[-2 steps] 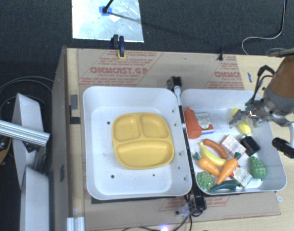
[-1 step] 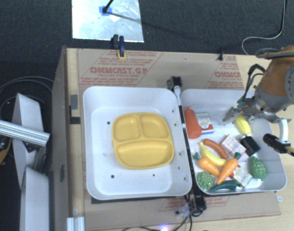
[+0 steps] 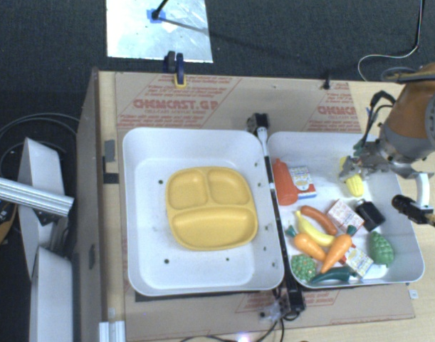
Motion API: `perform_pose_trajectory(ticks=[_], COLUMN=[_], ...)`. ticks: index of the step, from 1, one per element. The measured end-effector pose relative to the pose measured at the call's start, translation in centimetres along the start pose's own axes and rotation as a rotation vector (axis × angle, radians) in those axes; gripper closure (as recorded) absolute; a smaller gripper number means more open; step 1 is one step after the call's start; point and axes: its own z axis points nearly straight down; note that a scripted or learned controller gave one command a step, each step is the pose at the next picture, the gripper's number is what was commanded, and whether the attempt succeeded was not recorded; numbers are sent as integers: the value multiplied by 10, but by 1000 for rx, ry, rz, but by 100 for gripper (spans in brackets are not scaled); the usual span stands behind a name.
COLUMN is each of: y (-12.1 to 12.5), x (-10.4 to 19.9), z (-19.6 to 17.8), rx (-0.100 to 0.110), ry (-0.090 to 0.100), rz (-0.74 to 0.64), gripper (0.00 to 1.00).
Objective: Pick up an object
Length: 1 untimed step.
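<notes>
You have the gripper (image 3: 354, 164) low over the right bin (image 3: 413, 262), just above the yellow corn piece (image 3: 354, 185), so descend squarely onto it, though whether it has closed is too blurred to tell.

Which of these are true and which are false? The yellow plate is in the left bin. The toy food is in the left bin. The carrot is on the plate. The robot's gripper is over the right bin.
1. True: the yellow plate lies in the left bin.
2. False: the toy food is piled in the right bin.
3. False: the carrot lies in the right bin.
4. True: the gripper is above the right bin, by a yellow corn cob.
</notes>
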Motion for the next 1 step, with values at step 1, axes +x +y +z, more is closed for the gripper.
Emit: perform_pose_trajectory(ticks=[1], y=[27], x=[125], z=[-72], rx=[1], ry=[3], rz=[0], gripper=[100])
